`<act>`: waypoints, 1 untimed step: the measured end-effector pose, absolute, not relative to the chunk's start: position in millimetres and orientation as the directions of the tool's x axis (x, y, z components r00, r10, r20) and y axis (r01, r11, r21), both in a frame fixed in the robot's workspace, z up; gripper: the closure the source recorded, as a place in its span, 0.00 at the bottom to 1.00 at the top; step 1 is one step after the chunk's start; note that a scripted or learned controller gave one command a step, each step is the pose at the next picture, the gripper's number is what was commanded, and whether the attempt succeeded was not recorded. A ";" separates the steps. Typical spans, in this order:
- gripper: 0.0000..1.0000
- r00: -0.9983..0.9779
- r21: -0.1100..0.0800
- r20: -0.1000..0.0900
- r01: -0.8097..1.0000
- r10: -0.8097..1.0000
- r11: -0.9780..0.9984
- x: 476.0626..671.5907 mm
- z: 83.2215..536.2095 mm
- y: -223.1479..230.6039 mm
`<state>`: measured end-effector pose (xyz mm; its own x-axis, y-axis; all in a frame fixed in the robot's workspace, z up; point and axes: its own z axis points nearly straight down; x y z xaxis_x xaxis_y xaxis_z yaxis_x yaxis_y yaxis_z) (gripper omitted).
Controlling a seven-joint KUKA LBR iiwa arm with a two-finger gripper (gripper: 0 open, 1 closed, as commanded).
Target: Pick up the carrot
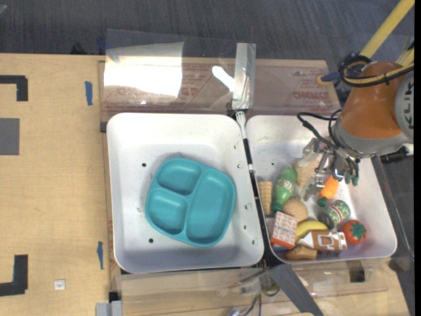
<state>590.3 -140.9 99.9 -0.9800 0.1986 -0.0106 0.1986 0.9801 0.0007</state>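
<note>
While the left bin [125, 137] bears just a teal divided plate [191, 201] and plays no part in this step, the work lies wholly in the right bin [276, 133], where toy foods crowd together. Going rightward through the pile: a cone-like piece [264, 193] by the dividing wall, a green vegetable [285, 184], a small printed box [285, 228], a banana [310, 228], then the carrot [329, 187], a short orange piece sitting right at the gripper [327, 178]. The fingertips appear to stand on either side of its upper end, narrowly spread, but I cannot tell whether they truly pinch it. Further right lie a round green-and-red piece [339, 211] and a tomato [354, 232]. To do this well, I judge the fingers should close squarely across the carrot's width, then lift straight up, slowly, so the close-packed neighbours are not dragged along.
</note>
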 end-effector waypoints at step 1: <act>0.00 -0.998 -0.008 -0.030 -0.054 -0.054 0.999 555.1 97.5 -183.5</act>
<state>555.1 -183.5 97.5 -0.9981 -0.0543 -0.0303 -0.0541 0.9985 -0.0076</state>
